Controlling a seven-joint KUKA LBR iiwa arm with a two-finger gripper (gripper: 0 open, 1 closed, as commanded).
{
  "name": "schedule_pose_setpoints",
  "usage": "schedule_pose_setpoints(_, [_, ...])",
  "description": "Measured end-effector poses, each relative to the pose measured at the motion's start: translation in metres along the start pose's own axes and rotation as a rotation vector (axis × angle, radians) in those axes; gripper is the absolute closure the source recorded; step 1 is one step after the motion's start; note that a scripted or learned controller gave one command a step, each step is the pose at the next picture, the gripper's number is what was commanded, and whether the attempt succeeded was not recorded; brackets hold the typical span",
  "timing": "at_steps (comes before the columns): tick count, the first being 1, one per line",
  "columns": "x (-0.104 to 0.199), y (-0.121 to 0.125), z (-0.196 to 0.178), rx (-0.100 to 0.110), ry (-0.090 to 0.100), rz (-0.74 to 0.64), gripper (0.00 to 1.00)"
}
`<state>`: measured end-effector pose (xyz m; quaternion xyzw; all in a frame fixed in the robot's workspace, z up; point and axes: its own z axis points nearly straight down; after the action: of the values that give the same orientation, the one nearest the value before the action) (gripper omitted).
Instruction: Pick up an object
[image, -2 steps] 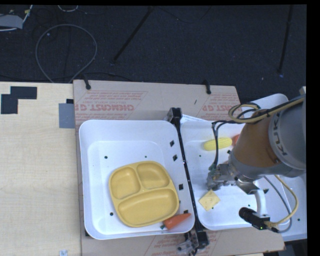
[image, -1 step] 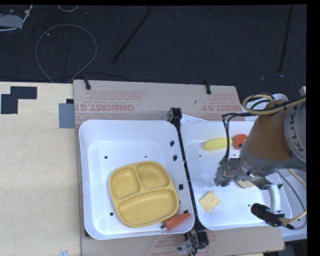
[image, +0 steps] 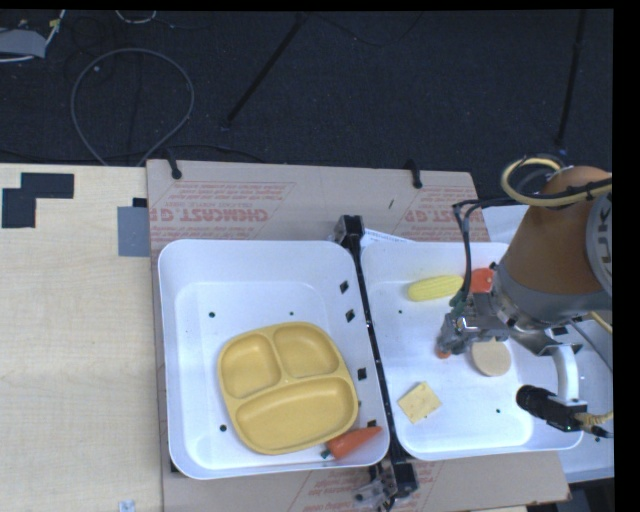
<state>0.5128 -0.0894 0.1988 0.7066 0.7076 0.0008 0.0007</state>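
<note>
Bins (image: 190, 300) smooth glossy white plastic; yellow tray (image: 288, 388) matt plastic; sheet beneath (image: 300, 205) plain brown cardboard.

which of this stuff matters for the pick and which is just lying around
Job in hand: gripper over the right bin; likely candidates near it: tan disc, corn cob, yellow square.

Lying about: divided plate and carrot, both over in the left bin.
</note>
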Motion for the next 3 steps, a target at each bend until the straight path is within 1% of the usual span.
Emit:
schedule_pose_setpoints(1, [-0.001, 0.0, -0.014, 0.003, 0.0, 0.001, 1.0])
schedule_pose_setpoints(2, [0.054, 0.024, -0.01, 0.004, 0.002, -0.004, 1.0])
schedule_pose_setpoints(3, [0.113, 0.038, -0.017, 0.004, 0.0, -0.004, 1.0])
